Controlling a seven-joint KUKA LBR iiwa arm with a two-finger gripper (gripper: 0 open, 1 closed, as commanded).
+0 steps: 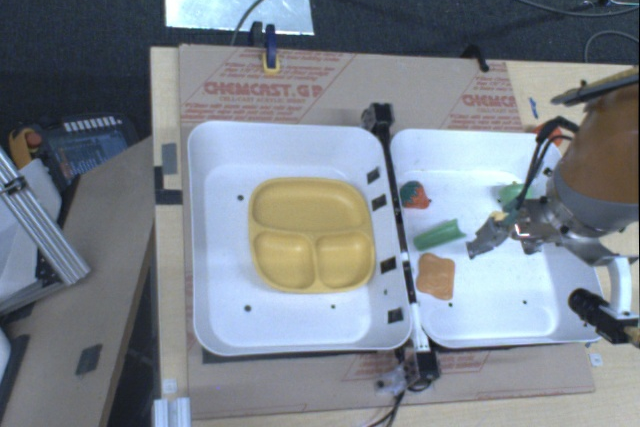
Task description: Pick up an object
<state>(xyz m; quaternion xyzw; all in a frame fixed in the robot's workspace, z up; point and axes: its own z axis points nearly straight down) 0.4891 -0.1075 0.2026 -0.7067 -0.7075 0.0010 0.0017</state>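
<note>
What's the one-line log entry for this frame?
tool over right bin | beside green piece | nothing seen held | yellow tray in left bin

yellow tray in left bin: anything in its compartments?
Empty. All three compartments of the yellow tray show bare yellow plastic; it lies flat in the left bin.

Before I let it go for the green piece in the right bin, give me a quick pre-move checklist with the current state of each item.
1. Gripper is over the right bin, beside the target: ok.
2. Green piece lies in the open, just left of the gripper, not covered: ok.
3. Fingers open enough to straddle it: cannot tell.
4. Nothing held already: cannot tell; a small green item sits close behind the gripper.
5. Neighbours apart from the target: orange flat piece below it and red-and-green piece above it both show a gap: ok.
6. Yellow divided tray is in the left bin, out of the path: ok.
</note>
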